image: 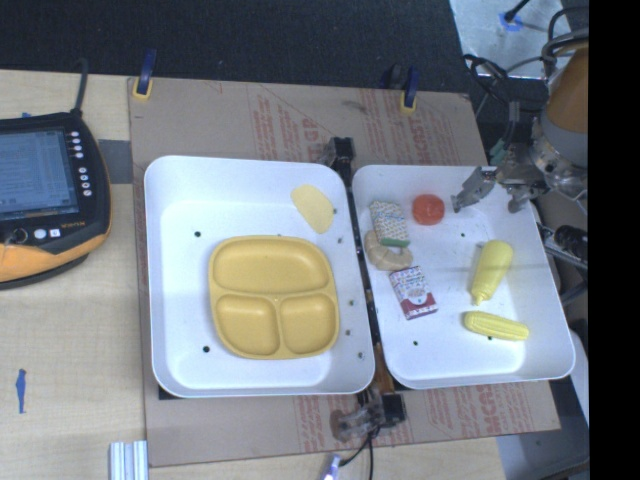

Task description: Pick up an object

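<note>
Two shallow white bins side by side on a brown cardboard sheet (250, 118), clamped to a pale wood bench (60, 368) at twelve o'clock by two clips. Beyond the bench's far edge, dark carpet (250, 13); at nine o'clock, a teach pendant (45, 193) with lit screen and orange underside.

In the left bin (175, 183): a yellow three-compartment plate (272, 295) at centre, and a pale yellow oval piece (313, 208) against the wall at about one o'clock.

In the right bin (540, 353): a red tomato-like ball (428, 209) at eleven o'clock, a small green-and-white packet (389, 222) at ten o'clock resting partly over a tan ring-shaped toy (388, 252), a red-and-white carton (413, 293) lying flat near the middle, a yellow squeeze bottle (490, 271) at three o'clock, and a yellow corn cob (495, 326) at five o'clock, just apart from the bottle.

Gripper (491, 191) poised over the right bin's two o'clock rim, fingers (472, 192) spread wide with nothing between them, well apart from bottle and ball alike. Grey wrist and orange band at the far right.
</note>
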`<state>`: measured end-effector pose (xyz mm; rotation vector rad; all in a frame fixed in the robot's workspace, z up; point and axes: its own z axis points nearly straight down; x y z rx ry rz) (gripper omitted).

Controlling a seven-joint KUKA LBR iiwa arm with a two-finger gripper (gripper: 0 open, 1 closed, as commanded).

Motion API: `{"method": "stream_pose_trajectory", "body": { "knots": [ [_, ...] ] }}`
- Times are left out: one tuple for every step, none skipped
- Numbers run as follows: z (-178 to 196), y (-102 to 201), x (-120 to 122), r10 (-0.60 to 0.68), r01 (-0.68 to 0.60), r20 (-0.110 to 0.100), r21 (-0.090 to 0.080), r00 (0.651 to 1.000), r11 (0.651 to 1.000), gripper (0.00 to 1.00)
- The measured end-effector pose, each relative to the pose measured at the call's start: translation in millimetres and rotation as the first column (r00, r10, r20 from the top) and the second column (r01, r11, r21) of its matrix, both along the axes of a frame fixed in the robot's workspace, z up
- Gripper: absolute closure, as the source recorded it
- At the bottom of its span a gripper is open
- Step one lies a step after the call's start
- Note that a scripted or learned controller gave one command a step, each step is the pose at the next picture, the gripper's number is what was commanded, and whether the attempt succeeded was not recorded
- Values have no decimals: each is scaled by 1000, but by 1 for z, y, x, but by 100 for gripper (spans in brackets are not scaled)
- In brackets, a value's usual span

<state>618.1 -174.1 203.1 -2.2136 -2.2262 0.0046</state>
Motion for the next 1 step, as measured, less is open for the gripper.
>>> {"method": "stream_pose_trajectory", "body": {
  "knots": [
    [-113,13,37,1,-1,-3,0,1000,1000,0]
  ]
}}
